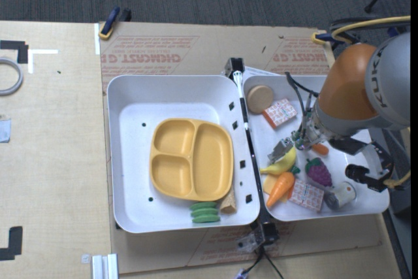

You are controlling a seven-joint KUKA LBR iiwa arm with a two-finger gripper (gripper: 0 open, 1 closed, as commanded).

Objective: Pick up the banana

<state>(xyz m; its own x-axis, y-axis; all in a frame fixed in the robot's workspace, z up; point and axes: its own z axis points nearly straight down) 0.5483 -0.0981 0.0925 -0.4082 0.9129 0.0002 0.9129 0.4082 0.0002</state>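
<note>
Dark carpet sits behind the worktop (52, 140), where the banana (279, 165) lies in the right bin (366, 206) beside the carrot (281, 187), and the end effector (285, 149), spread just above it, should drop straight down and squeeze only the banana.

A bench (52, 173) carries cardboard sheeting (170, 52), with two white bins (124, 160) side by side on it.
</note>
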